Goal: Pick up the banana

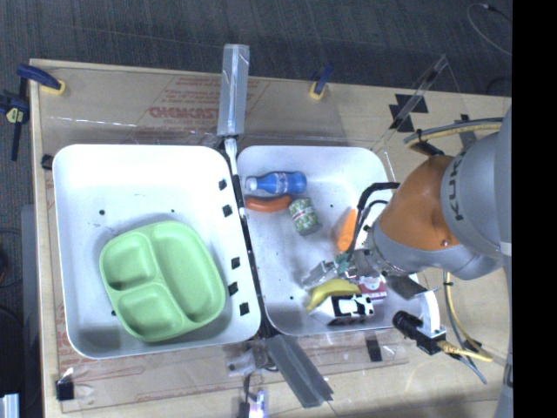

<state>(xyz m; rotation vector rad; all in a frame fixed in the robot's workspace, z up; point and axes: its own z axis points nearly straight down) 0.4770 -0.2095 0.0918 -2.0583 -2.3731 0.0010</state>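
Spanning the wooden bench (104, 103) are two white bins: left bin (78, 172) with one green divided tray (161, 279), right bin (287, 316) under the arm (435, 212). One banana (329, 292) lies near the right bin's front edge, long axis running left-right, slightly tilted (left end lower). Gripper (352, 268) sits just above it; can't tell its grip state. Also one each: blue bottle (277, 183), orange sausage-shaped item (267, 203), green can (304, 216), orange carrot-like piece (346, 227). Dark carpet (130, 16) beyond.
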